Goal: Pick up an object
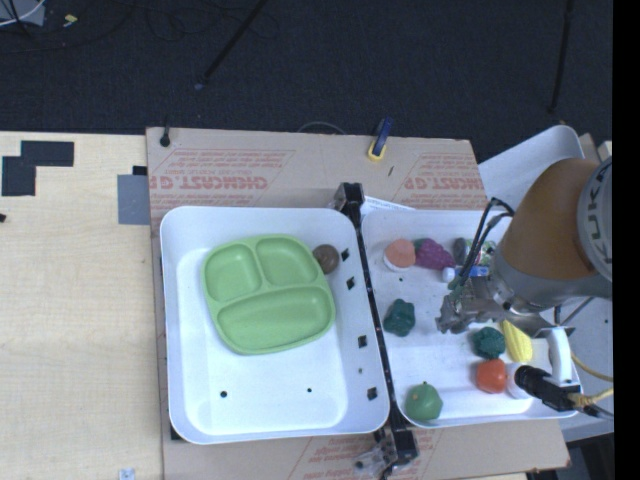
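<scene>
Even overhead light, soft shadows, slightly grainy and soft focus, dark background.

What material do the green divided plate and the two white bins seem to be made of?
Green divided plate: probably plastic, matte to slightly glossy, judging by its uniform colour and soft moulded ridges. Left bin and right bin: likely thin moulded plastic, smooth and faintly shiny, with rounded corners and rolled rims.

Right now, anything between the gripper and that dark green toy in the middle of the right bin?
Nothing visible. The gripper sits just right of the dark green toy, with bare bin floor between them.
</scene>
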Robot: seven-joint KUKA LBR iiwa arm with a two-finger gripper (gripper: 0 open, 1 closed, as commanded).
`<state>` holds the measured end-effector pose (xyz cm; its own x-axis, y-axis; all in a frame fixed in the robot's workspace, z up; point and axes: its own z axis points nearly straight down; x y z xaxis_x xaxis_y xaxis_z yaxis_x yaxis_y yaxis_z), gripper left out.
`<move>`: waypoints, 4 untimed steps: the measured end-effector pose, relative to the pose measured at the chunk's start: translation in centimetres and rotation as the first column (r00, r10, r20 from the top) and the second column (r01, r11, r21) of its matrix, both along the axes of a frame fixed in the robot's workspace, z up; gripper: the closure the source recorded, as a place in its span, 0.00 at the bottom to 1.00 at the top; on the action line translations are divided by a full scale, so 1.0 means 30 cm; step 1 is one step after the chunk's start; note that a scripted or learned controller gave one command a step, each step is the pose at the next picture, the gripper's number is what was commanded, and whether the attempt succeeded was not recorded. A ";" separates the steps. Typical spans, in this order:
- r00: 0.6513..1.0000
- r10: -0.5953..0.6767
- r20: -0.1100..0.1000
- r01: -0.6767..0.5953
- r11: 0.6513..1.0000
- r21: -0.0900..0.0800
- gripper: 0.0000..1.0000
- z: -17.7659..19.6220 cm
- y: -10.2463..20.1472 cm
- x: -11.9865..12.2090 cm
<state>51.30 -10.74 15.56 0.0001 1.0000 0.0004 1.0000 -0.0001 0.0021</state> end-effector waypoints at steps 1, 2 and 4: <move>1.000 0.000 0.000 0.000 1.000 0.000 1.00 0.146 0.017 0.009; 1.000 0.000 -0.001 0.000 1.000 0.000 1.00 0.244 0.015 0.011; 1.000 0.004 -0.003 -0.004 1.000 0.001 1.00 0.270 0.317 0.167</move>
<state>56.31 -1.24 23.67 -0.0036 1.0000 0.0018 1.0000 0.0036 -0.0011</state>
